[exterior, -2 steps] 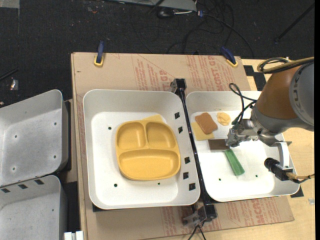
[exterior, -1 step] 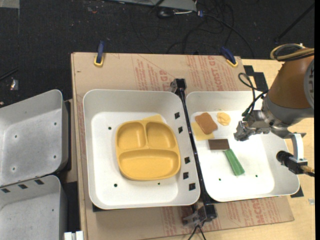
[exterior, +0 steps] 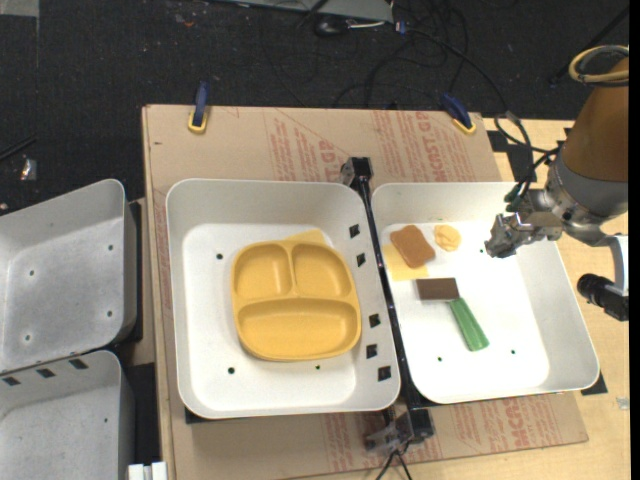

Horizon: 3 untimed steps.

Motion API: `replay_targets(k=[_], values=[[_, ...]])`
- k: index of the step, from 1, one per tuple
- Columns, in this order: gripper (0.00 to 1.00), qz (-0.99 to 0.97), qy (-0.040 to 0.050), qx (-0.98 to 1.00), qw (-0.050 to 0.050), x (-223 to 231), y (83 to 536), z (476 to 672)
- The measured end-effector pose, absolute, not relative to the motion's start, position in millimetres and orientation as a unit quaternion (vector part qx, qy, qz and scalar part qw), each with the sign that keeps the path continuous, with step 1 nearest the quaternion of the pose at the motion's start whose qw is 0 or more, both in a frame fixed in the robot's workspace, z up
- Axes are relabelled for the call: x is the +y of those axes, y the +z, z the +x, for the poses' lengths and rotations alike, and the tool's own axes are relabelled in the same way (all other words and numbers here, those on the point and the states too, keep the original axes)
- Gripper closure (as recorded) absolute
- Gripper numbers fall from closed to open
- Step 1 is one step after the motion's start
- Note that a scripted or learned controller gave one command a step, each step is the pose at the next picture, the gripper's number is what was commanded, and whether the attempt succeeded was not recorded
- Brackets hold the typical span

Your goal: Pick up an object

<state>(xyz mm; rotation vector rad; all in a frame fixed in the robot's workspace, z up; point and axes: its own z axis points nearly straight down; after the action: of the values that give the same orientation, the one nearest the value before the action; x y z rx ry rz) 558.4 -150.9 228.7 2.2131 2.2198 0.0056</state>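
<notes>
- The arm (exterior: 600,158) enters from the right and is cut off by the frame edge, so its upper body is out of sight.
- The gripper (exterior: 503,240) is small and dark against the bin wall; whether it is spread or pressed together cannot be told, and nothing is visibly held in it.
- It hangs over the upper right part of the right bin (exterior: 540,368).
- Just left of the gripper lies a small pale yellow piece (exterior: 447,237), and left of that a tan brown block (exterior: 411,246) lying tilted (the two sit close, apparently not touching).
- Below and left of the gripper lies a brush-like tool (exterior: 452,310) with a dark brown head and a green handle, angled down to the right.
- Far to the gripper's left, past the dividing rims, a yellow compartment tray (exterior: 296,301) fills the middle of the left bin (exterior: 200,268).
- Cardboard (exterior: 300,138) lies under both bins.
</notes>
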Motion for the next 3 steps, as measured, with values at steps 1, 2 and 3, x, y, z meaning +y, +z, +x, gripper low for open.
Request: replay_targets(k=[1, 2, 3], values=[[1.0, 0.706, 0.0014, 0.708, 0.003, -151, 276, 559.8], [1.0, 0.704, 0.0009, 0.71, 0.0, -94, 271, 571.1], [1.0, 0.704, 0.0006, 0.71, 0.0, -41, 272, 575.2]])
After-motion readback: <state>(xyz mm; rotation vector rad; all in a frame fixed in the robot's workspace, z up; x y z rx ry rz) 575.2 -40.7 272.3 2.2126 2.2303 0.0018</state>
